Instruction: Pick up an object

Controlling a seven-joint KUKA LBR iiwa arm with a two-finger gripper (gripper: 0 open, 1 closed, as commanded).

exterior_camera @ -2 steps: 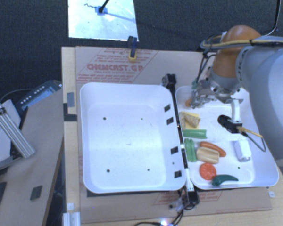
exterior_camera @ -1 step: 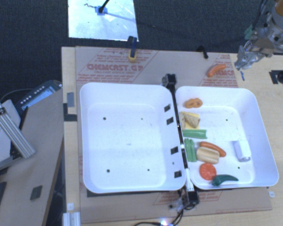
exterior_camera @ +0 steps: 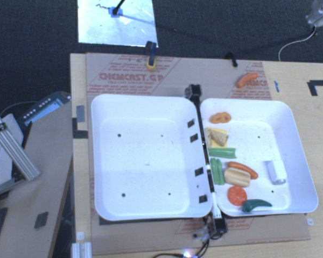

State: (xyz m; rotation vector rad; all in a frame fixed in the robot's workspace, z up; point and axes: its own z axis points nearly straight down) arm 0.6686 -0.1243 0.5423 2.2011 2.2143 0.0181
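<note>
Camera view: looks down at a slant on a tabletop (exterior_camera: 290,227) carrying two white bins side by side.
Claw: a pale, blurred shape (exterior_camera: 320,8) in the far upper right corner, up over the dark floor and beyond the tabletop's back edge.
Claw state: too blurred to tell whether it is spread or pressed together; nothing can be seen in its grip.
Right bin (exterior_camera: 299,144): holds all the toy food, mostly crowded along its left wall.
Pretzel (exterior_camera: 220,117): orange, nearest the back of the right bin.
Yellow wedge (exterior_camera: 218,137): just in front of the pretzel, against the divider.
Green pod (exterior_camera: 222,152): lies crosswise, just below the yellow wedge.
Green stick (exterior_camera: 217,171): lies lengthwise, touching the left side of the hot dog.
Hot dog (exterior_camera: 240,173): bun with an orange sausage on top, mid-bin.
Red disc (exterior_camera: 237,195): just in front of the hot dog.
Dark green chilli (exterior_camera: 255,203): by the front wall, right of the red disc.
White cylinder (exterior_camera: 275,171): lies alone on the right of the bin floor.
Loose sausage (exterior_camera: 247,80): orange, on the tabletop behind the right bin, outside it.
Left bin (exterior_camera: 97,160): sits beside the right bin, joined along a black-clipped seam.
Relation to claw: every piece in the right bin lies well apart from the claw, below and to its left; the loose sausage is the nearest to it.
</note>
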